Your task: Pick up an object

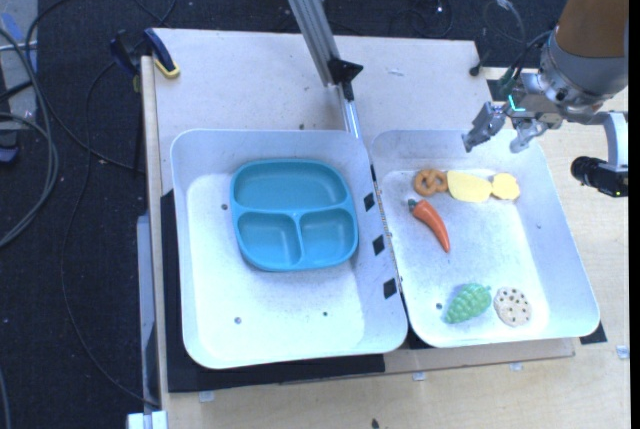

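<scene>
The right bin [560,247] holds several toy foods. A brown pretzel [431,182] lies at its far side next to a pale yellow piece [468,186] and a smaller yellow piece [506,187]. An orange carrot [433,223] lies just below the pretzel. Green grapes [467,302] and a chip cookie [513,306] rest near the front edge. My gripper [505,132] hangs open above the bin's far edge, up and right of the yellow pieces, with nothing between its fingers.
A blue three-compartment plate [295,214] sits in the left bin [200,277]. A slanted metal pole [310,12] crosses the bench behind the bins. Cables lie on the dark floor around the bench.
</scene>
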